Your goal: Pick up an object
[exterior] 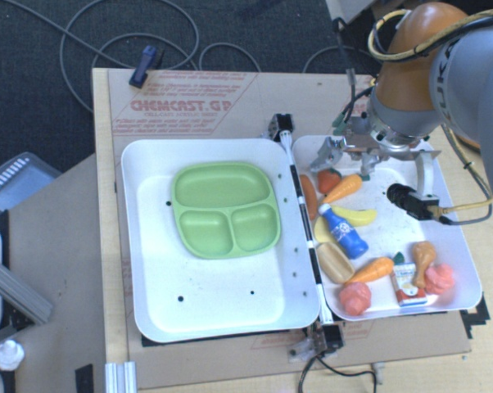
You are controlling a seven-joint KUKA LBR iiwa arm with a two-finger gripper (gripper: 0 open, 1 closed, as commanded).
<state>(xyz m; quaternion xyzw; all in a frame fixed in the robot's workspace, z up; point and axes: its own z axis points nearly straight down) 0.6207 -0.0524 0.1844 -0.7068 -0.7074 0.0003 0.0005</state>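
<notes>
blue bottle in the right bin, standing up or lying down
Lying down. The blue bottle rests on its side in the right bin, white cap toward the divider, beside the banana.

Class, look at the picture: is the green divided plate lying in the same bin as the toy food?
No: the green plate lies in the left bin.

Dark grey carpet (33,64) covers the floor, with thin grey cables (124,23) looping across it behind the desk (111,219). The desk top is pale tan board, with a cardboard sheet (189,105) printed in red letters lying at its far side. A blue clip (144,65) sits at the board's far left corner. Left of the desk stands grey and white equipment (13,187), partly cut off. Light is even and soft
</notes>
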